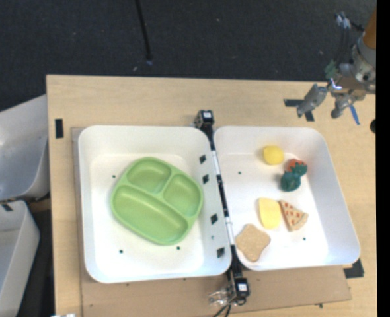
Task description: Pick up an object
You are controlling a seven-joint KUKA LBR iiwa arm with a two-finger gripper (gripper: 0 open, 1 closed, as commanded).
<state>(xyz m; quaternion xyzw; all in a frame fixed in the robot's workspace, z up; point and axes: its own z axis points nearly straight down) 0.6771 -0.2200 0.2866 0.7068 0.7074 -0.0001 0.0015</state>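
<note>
Green tray (156, 200): in left bin (96, 256).
Food: in right bin (334, 223).
My gripper (328, 104): above the bench (182, 98), fingers spread, holding nothing.

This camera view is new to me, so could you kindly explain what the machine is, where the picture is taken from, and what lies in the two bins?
The picture comes from one fixed camera above a wooden bench, looking down at a slant. At the upper right is the end of a robot arm with its gripper, hovering outside the bins and holding nothing. The left bin contains a green divided plate. The right bin holds toy food: a yellow round piece, a green and red piece, a yellow block, a pizza slice and a bread slice.
</note>
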